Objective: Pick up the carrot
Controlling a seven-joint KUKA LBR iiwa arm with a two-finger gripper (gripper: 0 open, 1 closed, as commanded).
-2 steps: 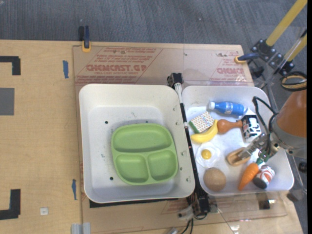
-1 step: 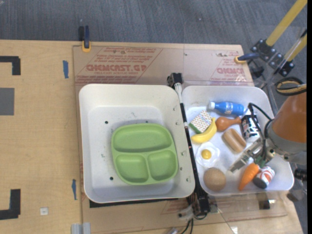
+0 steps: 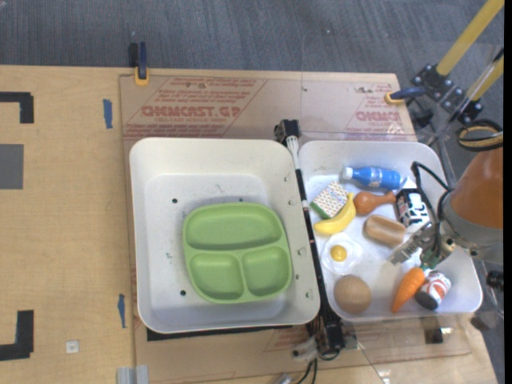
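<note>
A: Any text?
B: Clear sheet (image 3: 200, 106) at the surface's (image 3: 64, 238) far edge reads "CHEMCAST GP", reversed; repeated at right.
A: Bins?
B: Left bin (image 3: 152, 238) w/ green divided plate (image 3: 237, 251). Right bin (image 3: 464, 298) holds toys.
A: Tool?
B: Tool (image 3: 422, 249) above right bin's right side; can't tell its opening.
A: Carrot?
B: Carrot (image 3: 407, 288) lies near right bin's near-right corner, just below tool, touching a red-white can (image 3: 434, 290); label unreadable.
</note>
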